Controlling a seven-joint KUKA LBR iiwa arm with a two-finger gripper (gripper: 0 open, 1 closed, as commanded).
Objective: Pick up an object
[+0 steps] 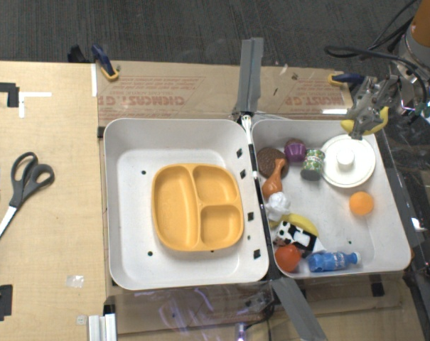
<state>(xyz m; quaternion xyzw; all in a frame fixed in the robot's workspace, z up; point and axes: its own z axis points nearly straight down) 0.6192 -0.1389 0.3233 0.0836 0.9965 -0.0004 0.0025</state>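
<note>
My gripper (362, 119) hangs over the far right corner of the right bin (396, 212), with a small yellow object (364, 123) between its fingertips, just above the bin's rim. Below it in the bin lie a white round dish (348, 162), an orange ball (361, 203), a green-and-white can (314, 160), a purple piece (294, 150), a brown lump (270, 158), a banana (301, 224), a red ball (288, 257) and a blue bottle (332, 261).
The left bin (126, 212) holds a yellow divided plate (197, 207). Scissors (21, 185) lie on the wooden bench at the left. A grey divider bar (249, 77) runs back between the bins. Cables hang at the right edge.
</note>
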